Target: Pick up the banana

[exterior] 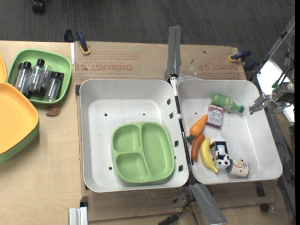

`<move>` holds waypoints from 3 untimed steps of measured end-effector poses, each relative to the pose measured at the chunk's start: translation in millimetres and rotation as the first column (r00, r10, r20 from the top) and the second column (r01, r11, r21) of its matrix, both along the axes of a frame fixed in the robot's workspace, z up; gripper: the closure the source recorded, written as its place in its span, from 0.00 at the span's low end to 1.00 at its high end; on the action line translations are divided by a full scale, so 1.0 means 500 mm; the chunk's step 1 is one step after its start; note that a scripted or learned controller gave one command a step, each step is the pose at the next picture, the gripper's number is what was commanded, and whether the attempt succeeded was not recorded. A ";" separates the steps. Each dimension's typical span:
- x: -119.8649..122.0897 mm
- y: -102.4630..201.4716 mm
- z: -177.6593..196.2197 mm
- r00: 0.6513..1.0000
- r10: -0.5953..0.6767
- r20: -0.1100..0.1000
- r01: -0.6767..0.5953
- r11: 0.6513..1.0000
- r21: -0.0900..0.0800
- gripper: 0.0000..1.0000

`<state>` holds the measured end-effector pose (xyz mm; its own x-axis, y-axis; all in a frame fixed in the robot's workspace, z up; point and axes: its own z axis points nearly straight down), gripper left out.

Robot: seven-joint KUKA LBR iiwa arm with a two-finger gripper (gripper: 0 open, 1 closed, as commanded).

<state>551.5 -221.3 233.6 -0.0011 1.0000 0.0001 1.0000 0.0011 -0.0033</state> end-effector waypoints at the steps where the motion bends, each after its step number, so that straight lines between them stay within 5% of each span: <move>1: 0.000 -0.001 0.016 1.000 0.002 -0.001 -0.002 1.000 -0.001 1.00; 2: -0.058 -0.001 -0.286 0.926 -0.377 0.000 0.377 0.926 -0.001 1.00; 3: -0.029 0.020 -0.169 0.746 -0.666 0.001 0.666 0.746 -0.002 1.00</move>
<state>537.2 -211.4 149.2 0.6647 0.7471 -0.0024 0.7471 -0.6647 -0.0022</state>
